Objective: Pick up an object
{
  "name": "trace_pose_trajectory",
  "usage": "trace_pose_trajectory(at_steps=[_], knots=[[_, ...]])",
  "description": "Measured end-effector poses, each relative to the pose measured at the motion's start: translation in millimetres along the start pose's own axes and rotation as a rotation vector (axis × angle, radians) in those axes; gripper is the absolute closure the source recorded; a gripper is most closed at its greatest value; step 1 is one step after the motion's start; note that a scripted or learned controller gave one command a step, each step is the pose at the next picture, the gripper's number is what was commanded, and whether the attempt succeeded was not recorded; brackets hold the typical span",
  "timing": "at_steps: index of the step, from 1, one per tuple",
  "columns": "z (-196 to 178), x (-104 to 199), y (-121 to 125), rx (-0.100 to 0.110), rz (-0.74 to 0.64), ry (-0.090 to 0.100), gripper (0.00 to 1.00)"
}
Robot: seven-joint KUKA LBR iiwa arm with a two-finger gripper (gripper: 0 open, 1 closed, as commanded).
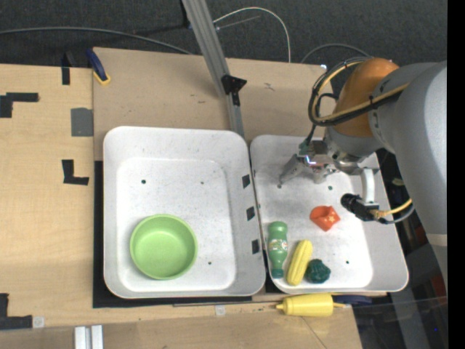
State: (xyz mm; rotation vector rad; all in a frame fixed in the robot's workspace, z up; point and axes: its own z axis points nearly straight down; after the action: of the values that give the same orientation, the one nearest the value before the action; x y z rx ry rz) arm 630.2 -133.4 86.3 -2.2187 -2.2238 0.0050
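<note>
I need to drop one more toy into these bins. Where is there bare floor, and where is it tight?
Most open: the left bin above and right of the green bowl. In the right bin, a patch lies right of the orange block. Crowded: its lower-left corner, where green bottle, yellow piece and dark green toy cluster.

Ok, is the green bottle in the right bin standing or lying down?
Lying down. The green bottle rests lengthwise on the right bin floor, its long side facing up, beside the yellow object.
</note>
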Motion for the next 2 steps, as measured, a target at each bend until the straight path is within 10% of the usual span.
trace_pose_trajectory(at_steps=[1,2], knots=[[-12,1,0,0.000,-0.001,0.001,1.00],[-65,-6,9,-0.006,0.001,0.001,1.00]])
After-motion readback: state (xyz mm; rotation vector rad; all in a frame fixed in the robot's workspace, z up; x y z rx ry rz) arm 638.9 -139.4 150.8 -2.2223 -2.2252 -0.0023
